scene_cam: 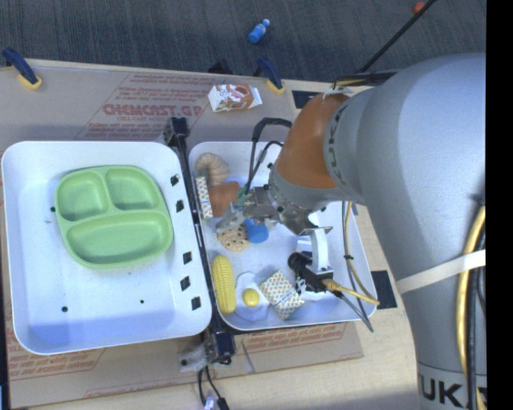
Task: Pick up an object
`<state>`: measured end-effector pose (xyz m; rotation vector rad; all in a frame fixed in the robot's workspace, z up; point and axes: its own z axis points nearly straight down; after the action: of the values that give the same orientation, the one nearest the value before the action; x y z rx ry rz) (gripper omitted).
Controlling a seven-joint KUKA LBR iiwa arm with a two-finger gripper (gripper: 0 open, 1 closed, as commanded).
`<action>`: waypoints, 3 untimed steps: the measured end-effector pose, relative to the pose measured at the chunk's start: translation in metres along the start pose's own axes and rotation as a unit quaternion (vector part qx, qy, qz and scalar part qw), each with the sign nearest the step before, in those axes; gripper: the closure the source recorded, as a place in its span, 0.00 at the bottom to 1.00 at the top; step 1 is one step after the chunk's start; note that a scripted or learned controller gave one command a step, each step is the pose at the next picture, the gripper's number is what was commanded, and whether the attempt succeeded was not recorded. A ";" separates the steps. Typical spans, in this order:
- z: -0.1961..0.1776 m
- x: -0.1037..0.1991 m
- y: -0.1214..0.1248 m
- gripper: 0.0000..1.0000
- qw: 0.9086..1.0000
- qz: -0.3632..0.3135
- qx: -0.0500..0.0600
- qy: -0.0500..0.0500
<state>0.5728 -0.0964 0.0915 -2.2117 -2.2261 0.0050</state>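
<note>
Reaching in from the right, the arm hangs low over the right bin (231, 147), with the gripper (250, 210) down among the clutter. This looks like the approach or grasp stage of a pick. Whether the gripper is apart or together cannot be told because the wrist blocks it, and nothing is visibly held.

Likely targets are the round cookie (233, 239) and the small blue piece (256, 231), which sit touching each other just under the gripper. The task names no particular object, so any item counts.

The right bin also holds:
- an orange-brown item (223, 196) near the gripper
- a striped bar (204, 198) along the left wall
- a tan fuzzy thing (212, 166) at the far end
- a corn cob (224, 284) lying lengthwise by the left wall
- a yellow piece (251, 297) on something pale
- a patterned box (281, 292) just beside it

Items are packed close, so a neighbour could get nudged or pinched along.

The left bin (34, 229) holds a green divided plate (113, 216), flat and well apart from the arm.
</note>
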 end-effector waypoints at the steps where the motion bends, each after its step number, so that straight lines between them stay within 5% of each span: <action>1: 0.000 0.003 -0.035 0.00 1.000 0.000 -0.001 0.000; 2: 0.001 0.000 -0.097 0.00 1.000 0.000 -0.001 0.000; 3: 0.000 -0.019 -0.005 0.00 1.000 0.001 -0.002 0.000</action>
<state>0.5680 -0.1159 0.0919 -2.2156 -2.2251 0.0009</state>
